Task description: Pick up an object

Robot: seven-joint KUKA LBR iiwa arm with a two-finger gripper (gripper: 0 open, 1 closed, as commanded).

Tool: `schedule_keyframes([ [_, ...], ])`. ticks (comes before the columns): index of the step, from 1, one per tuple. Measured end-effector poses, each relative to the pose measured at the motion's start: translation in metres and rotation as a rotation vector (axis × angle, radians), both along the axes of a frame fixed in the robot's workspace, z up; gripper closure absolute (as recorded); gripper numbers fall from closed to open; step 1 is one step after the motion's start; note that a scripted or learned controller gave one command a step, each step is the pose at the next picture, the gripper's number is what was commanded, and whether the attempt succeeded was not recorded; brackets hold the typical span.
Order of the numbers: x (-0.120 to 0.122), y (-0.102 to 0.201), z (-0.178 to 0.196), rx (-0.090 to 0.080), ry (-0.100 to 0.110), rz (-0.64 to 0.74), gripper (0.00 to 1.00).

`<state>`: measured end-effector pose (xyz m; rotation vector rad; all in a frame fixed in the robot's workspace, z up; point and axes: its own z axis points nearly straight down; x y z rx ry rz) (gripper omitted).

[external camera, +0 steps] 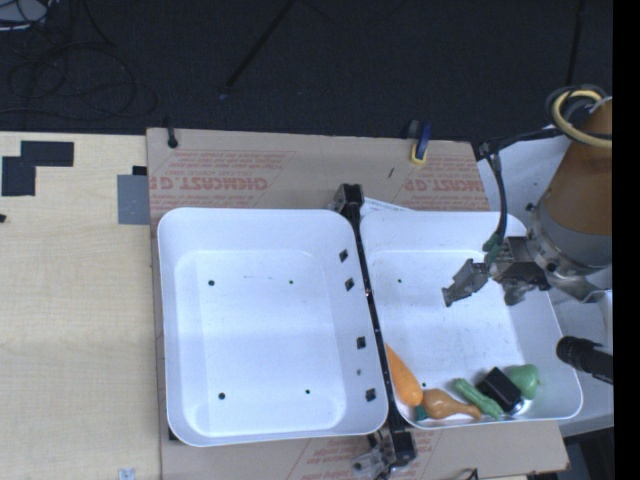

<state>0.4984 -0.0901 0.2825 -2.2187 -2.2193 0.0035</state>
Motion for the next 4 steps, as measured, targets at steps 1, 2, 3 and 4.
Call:
schedule_keyframes([
  [1,0.031,0.015,0.176,-0.003,-0.021,0.004,0.00],
  [2,0.065,0.022,0.260,-0.002,-0.012,0.003,0.00],
  [3,0.089,-0.038,0.254,-0.003,-0.002,-0.004,0.00],
  [4,0.095,-0.094,0.254,-0.003,-0.002,-0.004,0.00],
])
